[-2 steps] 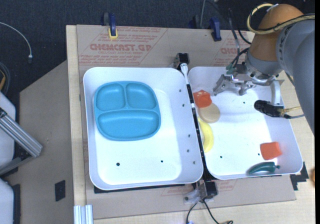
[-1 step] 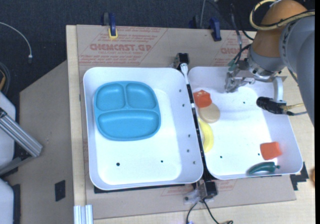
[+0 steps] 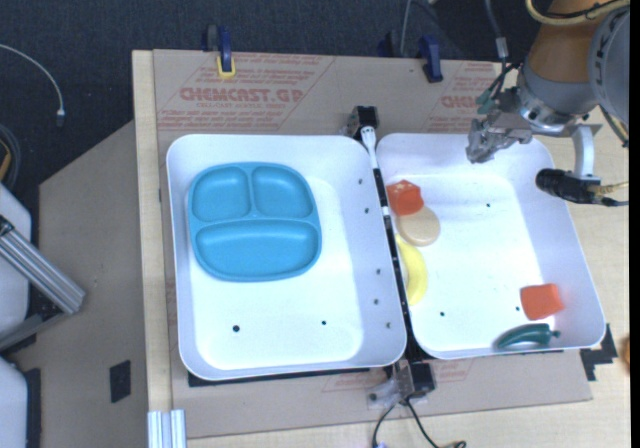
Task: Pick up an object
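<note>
Nearest me, a teal curved object (image 3: 525,338) lies beside an orange block (image 3: 540,301) in the right white bin (image 3: 470,336). The gripper (image 3: 487,146) hovers over that bin's far edge; I cannot tell whether its jaws are apart.

Robotics lab: clamped board (image 3: 300,86) on bench, two white bins (image 3: 200,336), loose cables (image 3: 30,76), aluminium framing (image 3: 40,271).

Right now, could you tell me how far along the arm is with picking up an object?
Nothing looks picked yet. The gripper hangs over the right bin's far edge, with nothing visible between its fingers. The orange block, red piece, cream disc, banana and green tool all lie inside.
</note>
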Action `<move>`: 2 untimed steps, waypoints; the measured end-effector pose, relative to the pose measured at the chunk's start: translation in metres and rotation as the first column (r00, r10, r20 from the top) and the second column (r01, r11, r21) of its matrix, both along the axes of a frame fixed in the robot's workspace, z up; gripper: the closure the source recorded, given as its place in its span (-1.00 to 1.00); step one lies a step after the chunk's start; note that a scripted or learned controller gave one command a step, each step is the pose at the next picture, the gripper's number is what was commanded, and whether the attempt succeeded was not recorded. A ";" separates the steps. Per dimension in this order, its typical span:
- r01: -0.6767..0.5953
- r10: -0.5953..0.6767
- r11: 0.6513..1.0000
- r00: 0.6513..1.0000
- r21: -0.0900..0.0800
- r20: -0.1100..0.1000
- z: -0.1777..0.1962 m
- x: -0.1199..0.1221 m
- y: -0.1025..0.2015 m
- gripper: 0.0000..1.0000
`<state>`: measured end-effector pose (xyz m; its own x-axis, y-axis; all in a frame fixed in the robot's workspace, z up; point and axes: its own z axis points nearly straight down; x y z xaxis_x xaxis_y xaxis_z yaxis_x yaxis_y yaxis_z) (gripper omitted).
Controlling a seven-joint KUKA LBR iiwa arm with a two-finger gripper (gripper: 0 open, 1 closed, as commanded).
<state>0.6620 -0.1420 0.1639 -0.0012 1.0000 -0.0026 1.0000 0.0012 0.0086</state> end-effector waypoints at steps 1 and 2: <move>0.000 0.000 1.000 1.000 0.000 0.000 0.065 0.001 0.003 1.00; 0.000 0.000 1.000 1.000 0.002 -0.010 0.051 0.001 0.003 1.00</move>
<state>0.6634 -0.1391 0.2150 -0.0012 1.0000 -0.0004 1.0000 0.0012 -0.0015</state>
